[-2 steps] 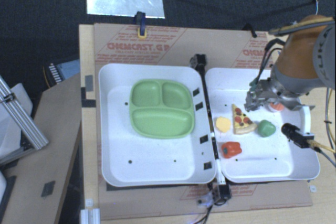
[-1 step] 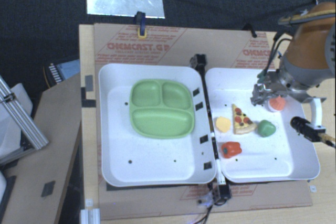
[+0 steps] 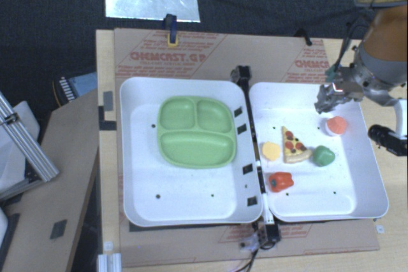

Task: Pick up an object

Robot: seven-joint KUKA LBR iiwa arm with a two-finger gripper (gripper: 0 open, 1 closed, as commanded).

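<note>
The table [image 3: 210, 48] carries two shallow white bins side by side: the left bin [image 3: 143, 200] holds a green divided plate [image 3: 194, 132], and the right bin [image 3: 331, 200] holds the small items. The arm's gripper [image 3: 331, 99] hangs over the right bin's far side, just above an orange-pink ball [image 3: 336, 125]; whether it grips anything cannot be told. Nearer lie a pizza slice [image 3: 294, 146], a green toy [image 3: 324, 155], a red pepper [image 3: 280, 181] and a yellow disc [image 3: 271, 150].
</note>
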